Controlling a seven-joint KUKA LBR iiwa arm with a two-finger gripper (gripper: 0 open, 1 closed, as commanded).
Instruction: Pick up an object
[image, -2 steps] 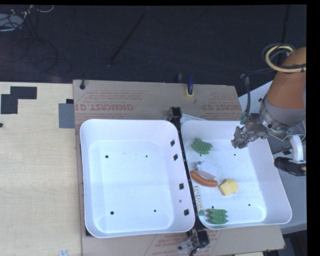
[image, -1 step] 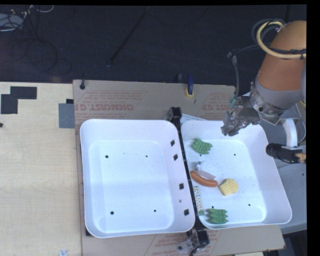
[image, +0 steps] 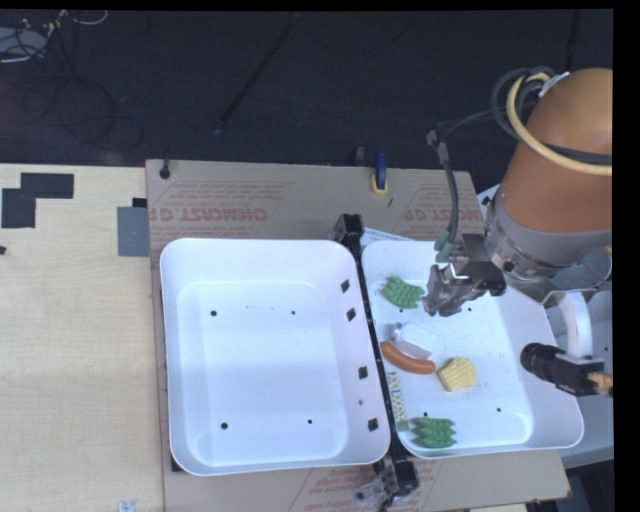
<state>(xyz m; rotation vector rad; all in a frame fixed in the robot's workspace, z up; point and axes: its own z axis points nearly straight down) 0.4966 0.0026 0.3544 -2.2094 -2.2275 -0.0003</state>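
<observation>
The gripper (image: 443, 300) hangs over the upper middle of the right bin (image: 520, 420), and the view does not let one tell how it is set. Closest to it is a green leafy toy (image: 403, 292), lying just to its left on the bin floor, near the bin's upper left corner. Below the gripper and a little to the left lies a sausage-shaped orange toy (image: 408, 358), slanted, with a small pale piece (image: 412, 343) touching its upper side. Directly below the gripper, just right of the sausage, sits a yellow corn toy (image: 457, 375). Further down still, near the bin's lower left corner, lies a green pea-pod toy (image: 434, 431). Well to the left of the gripper, beyond the black divider clips (image: 362, 330) where the two rims meet, is the left bin (image: 185, 300). Both bins rest on a cardboard sheet (image: 250, 200) over the pale wooden bench (image: 70, 350). The arm's orange band (image: 565, 130) rises above and to the right of the gripper.
</observation>
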